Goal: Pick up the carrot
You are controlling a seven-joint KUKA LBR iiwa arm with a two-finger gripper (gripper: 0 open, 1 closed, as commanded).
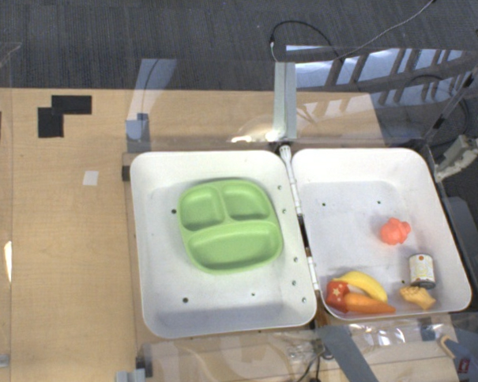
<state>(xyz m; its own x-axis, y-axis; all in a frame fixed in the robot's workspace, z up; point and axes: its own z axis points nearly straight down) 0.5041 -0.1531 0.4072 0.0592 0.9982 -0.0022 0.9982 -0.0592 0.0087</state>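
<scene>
claw: honestly can't tell its state
carrot: right bin's front edge, touching the banana
green plate: middle of left bin

From my remote seat I see a light wooden table with black squares marked near its far left. Beyond it lies dark grey carpet, crossed by a black cable.

Wooden bench bears 2 white bins side by side
</scene>
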